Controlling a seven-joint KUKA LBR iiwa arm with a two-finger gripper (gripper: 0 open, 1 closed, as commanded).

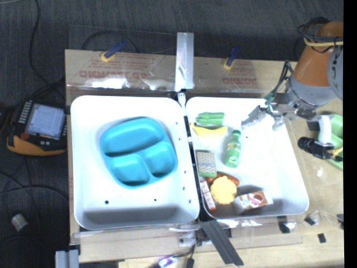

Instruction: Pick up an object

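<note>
My gripper [262, 121] hangs over the far right part of the right bin [279, 166], open, with nothing between its fingers. Objects lie along the bin's left side. At the far end, a green packet [211, 118] sits against a yellow banana-like piece [210, 130]. A green bottle [233, 148] lies closest to the gripper, a little down and left of it. Toward the front are a grey mesh block [206, 162], a round orange and yellow item [224, 188], a small carton [250, 200] and a red strip [204, 194].
The left bin [83, 194] holds a blue divided tray [139, 149]. A metal post [184, 60] stands behind the wall between the bins. Green and black items [326, 138] sit on the bench right of the right bin, under the arm.
</note>
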